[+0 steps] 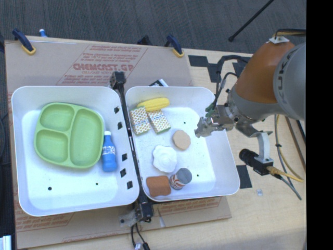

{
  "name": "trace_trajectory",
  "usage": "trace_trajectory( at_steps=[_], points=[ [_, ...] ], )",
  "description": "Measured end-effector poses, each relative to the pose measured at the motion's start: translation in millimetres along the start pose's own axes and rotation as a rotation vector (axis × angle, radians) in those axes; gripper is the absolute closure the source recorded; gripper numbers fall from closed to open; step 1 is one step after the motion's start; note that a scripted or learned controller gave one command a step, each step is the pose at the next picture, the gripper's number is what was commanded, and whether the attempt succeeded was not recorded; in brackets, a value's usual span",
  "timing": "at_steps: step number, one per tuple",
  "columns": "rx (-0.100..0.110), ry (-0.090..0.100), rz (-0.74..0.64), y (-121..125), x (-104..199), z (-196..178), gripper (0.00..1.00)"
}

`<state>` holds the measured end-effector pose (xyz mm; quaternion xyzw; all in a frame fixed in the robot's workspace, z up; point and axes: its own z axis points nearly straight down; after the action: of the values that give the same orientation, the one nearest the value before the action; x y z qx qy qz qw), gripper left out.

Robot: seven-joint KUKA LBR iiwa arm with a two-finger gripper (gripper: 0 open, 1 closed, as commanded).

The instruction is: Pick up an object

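Gripper (203,128) hovered over right bin (221,155), near its right wall, holding nothing visible; finger state could not be told (too small, blurred). Right bin held yellow banana (153,104) at top, two patterned packets (149,121) just below it, tan round disc (181,140) left of gripper, white crumpled object (165,158), small can (181,178) touching brown block (158,186). Left bin (31,191) held green divided plate (68,135), blue bottle (109,152) just beside it.
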<state>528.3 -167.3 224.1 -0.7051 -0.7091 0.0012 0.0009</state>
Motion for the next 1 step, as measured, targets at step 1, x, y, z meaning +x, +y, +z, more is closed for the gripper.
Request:
trace_trajectory(
  at_steps=[1],
  points=[
    [-0.002, 0.000, 0.000, 40.2, -22.8, 15.4, 1.00]
  ],
)
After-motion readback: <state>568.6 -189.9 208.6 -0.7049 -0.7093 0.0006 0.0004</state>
